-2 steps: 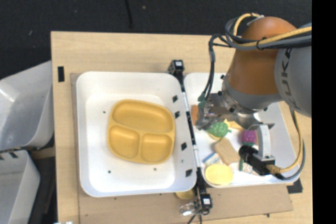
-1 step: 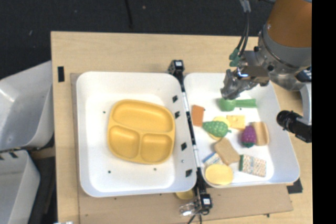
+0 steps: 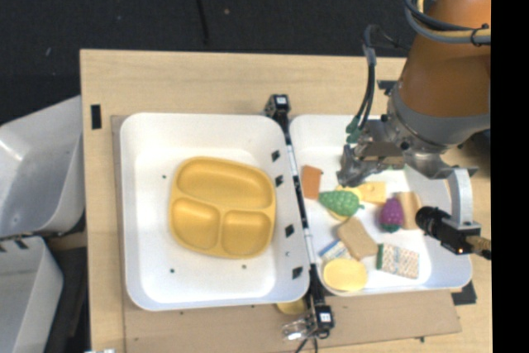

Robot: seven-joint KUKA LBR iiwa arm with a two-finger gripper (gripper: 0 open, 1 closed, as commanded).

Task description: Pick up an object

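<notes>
Toys lie in a heap in the right bin (image 3: 322, 128), and the gripper (image 3: 350, 171) hangs just above their top edge. I cannot tell if it is open or shut. The green leafy toy (image 3: 340, 201) sits right below it, a little toward us, lying longways across the bin. The orange block (image 3: 312, 180) is just to its left.
</notes>
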